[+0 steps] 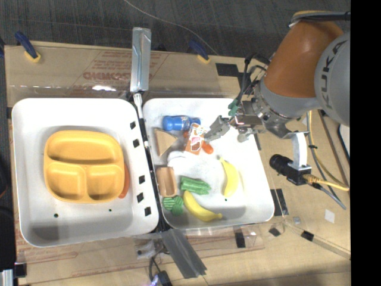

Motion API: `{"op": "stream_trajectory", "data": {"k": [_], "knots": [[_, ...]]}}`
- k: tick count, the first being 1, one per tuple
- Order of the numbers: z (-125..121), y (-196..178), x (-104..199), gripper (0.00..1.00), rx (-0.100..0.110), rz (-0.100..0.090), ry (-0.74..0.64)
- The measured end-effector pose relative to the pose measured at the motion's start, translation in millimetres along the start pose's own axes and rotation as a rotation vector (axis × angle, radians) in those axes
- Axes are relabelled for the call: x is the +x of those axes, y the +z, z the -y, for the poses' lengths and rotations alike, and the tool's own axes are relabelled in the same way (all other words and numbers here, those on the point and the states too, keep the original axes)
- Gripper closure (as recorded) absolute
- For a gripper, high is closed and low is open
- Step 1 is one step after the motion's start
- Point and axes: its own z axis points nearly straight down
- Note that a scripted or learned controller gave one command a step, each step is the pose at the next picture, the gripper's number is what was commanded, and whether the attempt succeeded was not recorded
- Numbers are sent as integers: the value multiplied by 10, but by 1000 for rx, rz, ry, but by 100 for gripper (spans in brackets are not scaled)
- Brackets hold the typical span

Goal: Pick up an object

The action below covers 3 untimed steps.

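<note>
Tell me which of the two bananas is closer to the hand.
The upright banana on the right side of the right bin, directly below the hand. The other banana lies curved along the bin's front edge, farther away.

Gripper (221, 126) low over right bin (256, 177), near orange-white packet (194, 140). Same bin: blue bottle (177, 123), 2 bananas (230, 178), green toy (194, 185). Left bin (30, 159): yellow tray (85, 164).
</note>
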Motion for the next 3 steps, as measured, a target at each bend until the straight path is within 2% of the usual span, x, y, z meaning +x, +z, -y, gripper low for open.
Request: {"op": "stream_trajectory", "data": {"k": [1, 2, 3], "knots": [[86, 1445, -77, 0, 10, -2, 92], [513, 1181, 85, 0, -1, -1, 80], [-157, 1720, -500, 0, 3, -1, 163]]}}
